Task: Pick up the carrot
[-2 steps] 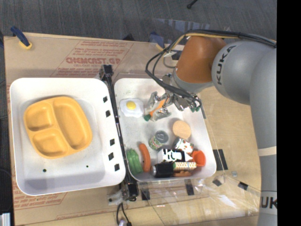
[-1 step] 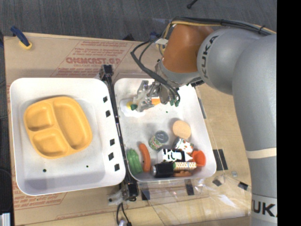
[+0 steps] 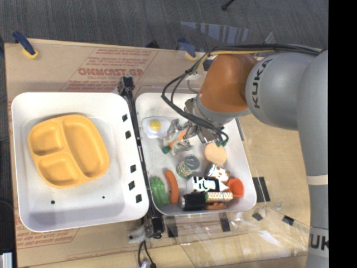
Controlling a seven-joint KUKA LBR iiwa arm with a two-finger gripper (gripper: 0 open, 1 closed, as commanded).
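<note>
Our jaws pinch the carrot (image 3: 177,144) at the gripper (image 3: 181,134) in the right bin (image 3: 247,166); a yellow tray (image 3: 68,149) sits in the left bin (image 3: 22,166).

The light on my workspace is even and fairly bright, falling from overhead. Both white bins (image 3: 72,205) read clean without blown-out glare; soft shadow gathers along their inner walls. My arm (image 3: 290,94) casts a faint shadow under its orange band (image 3: 226,85), which shows a dull sheen. The picture is slightly soft and grainy; small items blur together. The carpet (image 3: 111,10) beyond the surface (image 3: 83,60) lies dim.
</note>
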